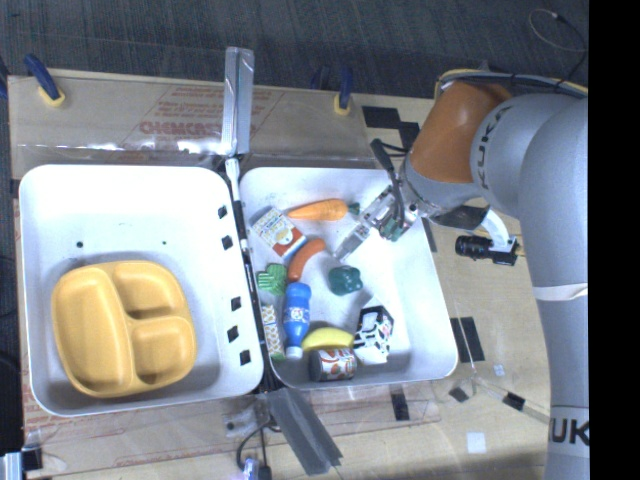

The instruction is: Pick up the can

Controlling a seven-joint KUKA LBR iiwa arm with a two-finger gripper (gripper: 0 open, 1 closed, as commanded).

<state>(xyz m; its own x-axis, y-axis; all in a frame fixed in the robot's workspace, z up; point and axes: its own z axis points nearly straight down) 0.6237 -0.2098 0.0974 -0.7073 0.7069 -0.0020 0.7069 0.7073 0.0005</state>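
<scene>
The can [333, 365] lies on its side at the front edge of the right bin [425, 298], silver with a red and brown label. It sits just below a yellow banana [327, 338] and left of a black-and-white carton [373, 333]. My gripper [354, 241] hangs over the back half of the same bin, between an orange carrot [317, 210] and a dark teal lump [346, 280]. It is well away from the can, with nothing visibly in it.
Also in the right bin are a blue bottle [296, 316], a red-orange sausage shape [306, 257], a small printed box [277, 231] and a green toy [272, 278]. The left bin [60, 198] holds a yellow divided tray [123, 325].
</scene>
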